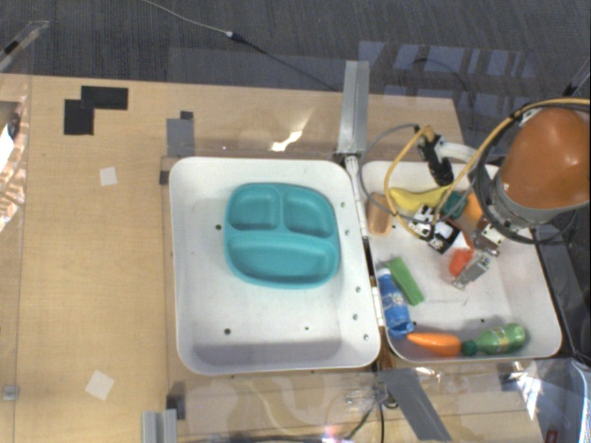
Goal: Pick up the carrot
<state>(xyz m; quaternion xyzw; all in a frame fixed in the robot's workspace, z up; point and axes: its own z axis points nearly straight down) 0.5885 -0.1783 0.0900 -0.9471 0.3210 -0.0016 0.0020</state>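
A: Whereabouts of carrot (434,343)?

B: Lying flat in right bin (522,293), close against the near wall, well apart from hand (476,258); blue bottle (395,303) touching or nearly touching its left end, green bottle (499,340) just beside its right end

A: State of hand?

B: Cannot tell whether released or clenched; hangs around mid-bin below the orange wrist, with nothing of the carrot in it; small orange-red thing (460,262) just beside it, touching or not, hard to say

A: Likely trouble from here?

B: Plenty. First, wrong target: same colour on that orange-red thing, much nearer, so easily taken for the carrot. Second, crowding: little room at either end of the carrot, so a grasp along its length probably catches a bottle too, or shoves one into it. Third, the wall: so close to the near rim that a descent on that side probably strikes the bin instead of sliding past

A: And once gripped?

B: Probably smooth, rounded and tapered, so apt to roll or squirt out under an off-centre squeeze, more so near the thin end. Better to take it across the thick middle. Also worth watching: yellow cables (397,169) looping above the banana (411,198), liable to drag things about on a long reach toward the near wall
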